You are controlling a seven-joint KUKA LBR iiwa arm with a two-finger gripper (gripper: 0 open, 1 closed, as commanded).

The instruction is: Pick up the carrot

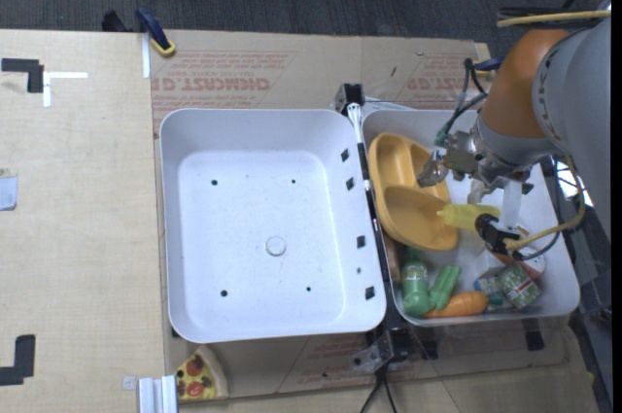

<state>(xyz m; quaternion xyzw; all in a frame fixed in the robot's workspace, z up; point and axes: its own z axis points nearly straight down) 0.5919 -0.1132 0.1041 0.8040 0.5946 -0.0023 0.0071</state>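
Note:
The carrot [459, 305] is orange and lies along the front wall of the right bin [556, 302], beside a green bottle [415, 289]. My gripper [470, 187] hangs over the middle of that bin, above the edge of the yellow bowls [408, 192] and a pale yellow piece [466, 214]. Its fingers are spread open, one finger [431, 171] over the bowl, with nothing between them. The carrot sits well toward the front of the bin from the gripper, apart from it.
A green stick-shaped toy [444, 285] leans between the bottle and the carrot. A netted bundle [510, 286] fills the front right corner. A cable loop [530, 241] hangs by the wrist. The left bin [185, 207] adjoins on the left, and a pizza toy [197, 376] lies on the bench.

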